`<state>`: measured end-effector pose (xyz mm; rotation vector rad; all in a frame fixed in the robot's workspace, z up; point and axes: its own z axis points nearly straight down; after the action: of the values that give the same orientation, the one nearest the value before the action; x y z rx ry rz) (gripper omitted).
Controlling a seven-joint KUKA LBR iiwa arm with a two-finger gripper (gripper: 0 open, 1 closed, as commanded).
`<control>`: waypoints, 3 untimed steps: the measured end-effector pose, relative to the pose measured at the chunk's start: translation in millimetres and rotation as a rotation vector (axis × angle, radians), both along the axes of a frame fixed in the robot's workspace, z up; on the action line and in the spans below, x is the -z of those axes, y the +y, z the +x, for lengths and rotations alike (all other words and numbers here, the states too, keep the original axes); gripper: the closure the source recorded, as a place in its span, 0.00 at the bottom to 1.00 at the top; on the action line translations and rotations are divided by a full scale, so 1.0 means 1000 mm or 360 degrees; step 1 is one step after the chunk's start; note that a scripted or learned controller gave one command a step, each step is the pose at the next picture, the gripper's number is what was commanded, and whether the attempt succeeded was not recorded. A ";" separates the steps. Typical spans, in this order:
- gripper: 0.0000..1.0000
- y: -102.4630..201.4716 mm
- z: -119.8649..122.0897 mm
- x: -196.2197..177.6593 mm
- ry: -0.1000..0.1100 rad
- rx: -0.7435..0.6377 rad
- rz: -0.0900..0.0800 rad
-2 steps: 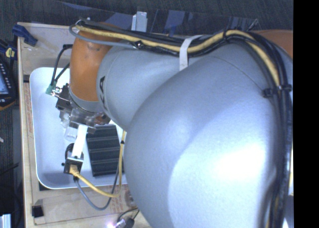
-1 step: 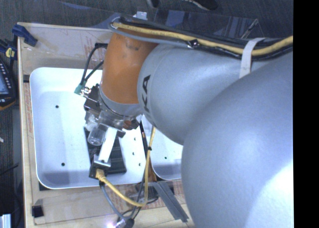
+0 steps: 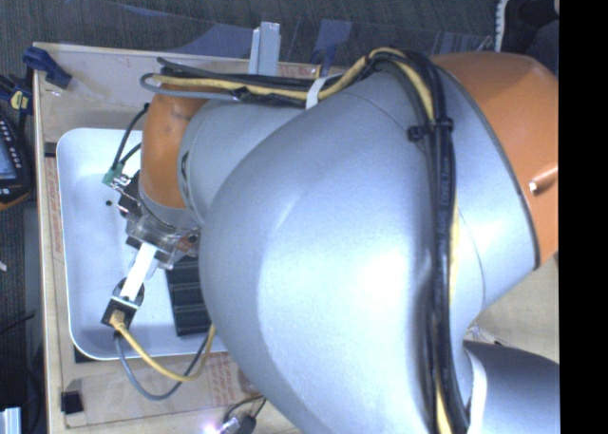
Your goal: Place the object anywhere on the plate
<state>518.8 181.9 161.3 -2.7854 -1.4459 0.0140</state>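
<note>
My arm [image 3: 361, 233] reaches far across the bench and hides most of both bins. Its wrist, with the orange band [image 3: 163, 152], hangs over the left white bin [image 3: 81, 233]. The gripper [image 3: 169, 240] sits low over the middle of that bin. Directly below it, a black ribbed block [image 3: 190, 297] lies on the bin floor near the front wall, touching or nearly touching the gripper's underside. I cannot make out whether anything is held.
The left bin's bare floor shows along its left side and front corner. The wooden bench edge [image 3: 43, 138] runs along the left. A blue clamp [image 3: 46, 66] sits at the bench's back-left corner.
</note>
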 end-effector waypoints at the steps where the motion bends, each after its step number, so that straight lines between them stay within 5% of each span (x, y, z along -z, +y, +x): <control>1: 1.00 -0.031 0.011 -0.062 -0.0008 0.0244 0.0003; 2: 1.00 -0.094 0.023 -0.031 -0.0002 0.0192 0.0003; 3: 1.00 -0.135 0.028 -0.029 -0.0006 0.0822 -0.0002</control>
<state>547.1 47.2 190.4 -3.0627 -0.6865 0.0078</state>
